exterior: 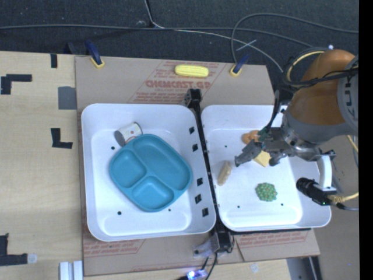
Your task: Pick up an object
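A: Over the right bin point(309, 217), where is the claw point(256, 153), and what state is it in?

B: It sits low above the bin's upper middle, on the arm point(317, 107) coming from the right. One dark finger point(246, 155) points left and down. Whether the fingers are spread or closed, I cannot tell. Nothing is visibly between them.

A: Nearest things?

B: A yellow piece point(263, 159) lies just under the claw, partly covered by it. An orange piece point(252, 137) is just above, near the bin's upper part. A tan piece point(224, 172) lies to the left, close to the divider, apart from the finger. A green ball point(266, 192) rests lower in the bin, clear of the claw.

A: The left bin point(93, 156)?

B: It holds a blue tray point(150, 172) with three compartments, lying flat. A small grey cup point(127, 134) lies on its side at the tray's upper left, touching or nearly so.

A: Outside the bins?

B: A yellow corn cob point(191, 70) lies on the cardboard point(116, 77) beyond both bins.
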